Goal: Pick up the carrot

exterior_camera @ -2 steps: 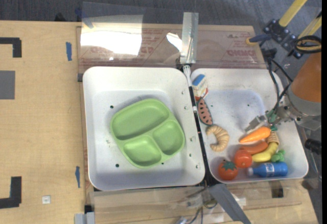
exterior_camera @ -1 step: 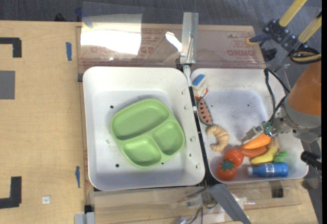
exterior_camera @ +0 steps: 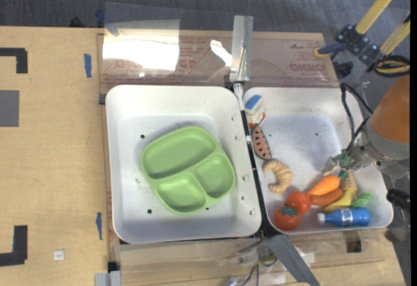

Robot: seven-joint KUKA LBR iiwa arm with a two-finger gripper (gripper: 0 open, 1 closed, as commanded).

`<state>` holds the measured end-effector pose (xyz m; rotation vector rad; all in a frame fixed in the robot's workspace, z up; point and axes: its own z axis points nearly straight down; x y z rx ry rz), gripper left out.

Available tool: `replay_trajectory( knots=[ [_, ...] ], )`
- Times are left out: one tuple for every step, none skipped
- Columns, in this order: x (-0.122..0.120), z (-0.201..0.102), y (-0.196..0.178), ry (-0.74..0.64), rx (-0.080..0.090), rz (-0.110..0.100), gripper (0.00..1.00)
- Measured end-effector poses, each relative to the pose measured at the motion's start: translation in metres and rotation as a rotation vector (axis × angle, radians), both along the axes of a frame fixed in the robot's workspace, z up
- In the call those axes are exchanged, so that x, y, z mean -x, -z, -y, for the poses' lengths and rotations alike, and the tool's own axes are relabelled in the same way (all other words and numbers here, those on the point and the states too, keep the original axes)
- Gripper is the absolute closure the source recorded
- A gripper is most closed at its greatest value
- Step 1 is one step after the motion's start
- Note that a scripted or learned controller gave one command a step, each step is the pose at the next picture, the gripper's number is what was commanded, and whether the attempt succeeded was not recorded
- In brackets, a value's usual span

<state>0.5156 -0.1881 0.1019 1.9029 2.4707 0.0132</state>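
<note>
Carrot (exterior_camera: pixel 325 185) lies just left of the jaws (exterior_camera: pixel 344 167), ungrasped.

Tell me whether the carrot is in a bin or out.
In. The carrot lies in the right bin, among other toy food near the gripper.

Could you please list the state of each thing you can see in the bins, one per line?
Carrot: lying in the right bin, gripper right at its leafy end.
Blue bottle: on its side.
Tomatoes: side by side, touching.
Croissant: lying flat.
Green plate: upright in the left bin.
</note>
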Motion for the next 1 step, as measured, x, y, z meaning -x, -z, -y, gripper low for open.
replay_trajectory(
  knots=[
    [0.0005,-0.0002,0.001,0.0,-0.001,-0.002,0.0]
  ],
)
